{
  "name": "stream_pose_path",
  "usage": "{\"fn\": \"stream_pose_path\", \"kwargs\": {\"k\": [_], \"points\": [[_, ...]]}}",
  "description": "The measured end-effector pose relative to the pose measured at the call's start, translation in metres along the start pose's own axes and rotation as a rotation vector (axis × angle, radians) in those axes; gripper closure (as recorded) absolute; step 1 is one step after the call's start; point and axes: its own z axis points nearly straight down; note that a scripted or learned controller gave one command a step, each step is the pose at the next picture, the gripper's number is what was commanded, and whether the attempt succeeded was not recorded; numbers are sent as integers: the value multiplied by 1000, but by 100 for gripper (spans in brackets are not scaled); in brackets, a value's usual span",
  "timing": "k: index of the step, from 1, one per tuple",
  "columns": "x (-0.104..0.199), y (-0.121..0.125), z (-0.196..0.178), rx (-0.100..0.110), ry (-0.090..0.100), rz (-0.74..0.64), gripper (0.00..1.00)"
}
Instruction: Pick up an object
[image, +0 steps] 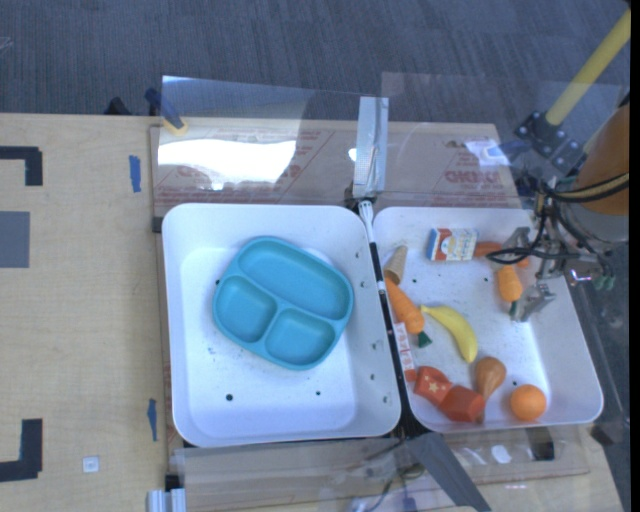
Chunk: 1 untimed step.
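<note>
I'm seeing the gripper (524, 303) hanging low over the right bin (570, 345), can't tell its grip state, small orange piece (509, 284) lying just beside it, banana (455, 329) resting mid-bin, blue tray (284, 300) sitting in the left bin (190, 300)

one fixed camera above the bench (70, 300), looking down at a slant; both white bins (190, 240) framed
</note>
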Motion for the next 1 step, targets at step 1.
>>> {"fn": "stream_pose_path", "kwargs": {"k": [1], "points": [[-24,1,25,4,-14,21,0]]}}
